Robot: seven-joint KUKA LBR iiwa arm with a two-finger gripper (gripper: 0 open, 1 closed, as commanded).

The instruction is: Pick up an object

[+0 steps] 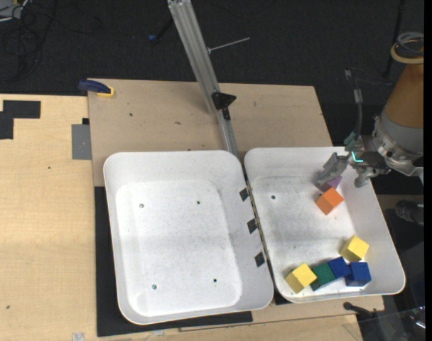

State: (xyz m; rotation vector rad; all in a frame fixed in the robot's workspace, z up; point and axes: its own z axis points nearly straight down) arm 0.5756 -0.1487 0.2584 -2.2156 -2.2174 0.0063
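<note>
Over the right bin (386, 222), gripper (346, 174) hangs just above the orange cube (330, 201) — fingers spread, pinching nothing. Yellow, green and blue cubes (328, 270) cluster at that bin's near edge — well apart from the orange one.

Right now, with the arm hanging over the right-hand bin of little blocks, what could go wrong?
The gripper sits just above the orange block, with something purple right beside it, so it might nudge one while going for the other. The orange block also lies tilted, so it could slip aside. Further down, the yellow, green and blue blocks crowd the right bin's lower corner, which looks hard to reach into cleanly.
</note>
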